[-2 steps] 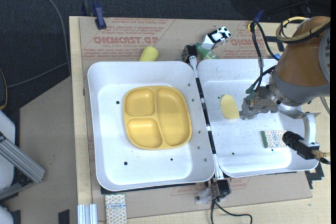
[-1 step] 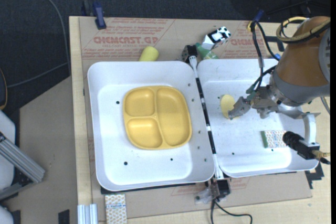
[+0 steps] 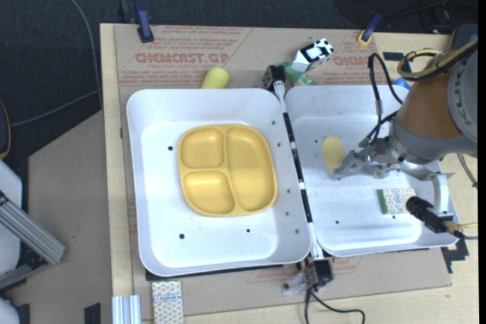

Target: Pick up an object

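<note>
You would have found the small pale-yellow, rounded, egg-like object (image 3: pixel 332 151) lying in the right-hand white bin (image 3: pixel 334 231), right of frame centre, smooth and plain. The metal two-finger tool (image 3: pixel 351 165) sat just beside its lower right edge; whether it was open, you couldn't tell. The yellow three-compartment plastic plate (image 3: pixel 227 168) filled the left-hand white bin (image 3: pixel 152 125).

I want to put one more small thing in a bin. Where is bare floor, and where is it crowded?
Left bin: the yellow plate fills the middle, leaving a bare band all around it, widest along the near edge. Right bin: bare at the far end and the near left corner. It is crowded around the gripper, beside the yellow object, and by the small packet.
</note>
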You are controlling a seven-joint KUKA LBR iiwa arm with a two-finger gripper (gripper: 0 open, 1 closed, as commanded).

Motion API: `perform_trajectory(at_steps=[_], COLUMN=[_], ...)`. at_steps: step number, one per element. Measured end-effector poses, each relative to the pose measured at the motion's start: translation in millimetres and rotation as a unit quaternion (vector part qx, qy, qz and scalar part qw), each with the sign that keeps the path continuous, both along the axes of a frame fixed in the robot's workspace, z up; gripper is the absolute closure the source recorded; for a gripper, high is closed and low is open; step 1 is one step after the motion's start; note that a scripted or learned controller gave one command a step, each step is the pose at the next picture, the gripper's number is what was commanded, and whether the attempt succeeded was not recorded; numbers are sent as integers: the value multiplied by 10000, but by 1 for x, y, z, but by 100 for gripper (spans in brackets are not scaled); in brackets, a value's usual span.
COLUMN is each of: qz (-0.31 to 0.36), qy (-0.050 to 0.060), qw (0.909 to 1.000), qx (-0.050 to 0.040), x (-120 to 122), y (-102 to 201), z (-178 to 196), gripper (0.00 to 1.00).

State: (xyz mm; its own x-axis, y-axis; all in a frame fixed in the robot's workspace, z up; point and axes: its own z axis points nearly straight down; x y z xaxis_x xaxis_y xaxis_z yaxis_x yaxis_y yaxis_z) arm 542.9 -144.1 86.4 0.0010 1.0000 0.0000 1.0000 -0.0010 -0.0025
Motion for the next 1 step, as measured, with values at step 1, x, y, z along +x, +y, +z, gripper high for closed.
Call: perform_trajectory(at_steps=[1], qz=[12], qy=[-24], qw=[10000], qx=[-7], x=[60], y=[-15], z=[64], gripper=[0])
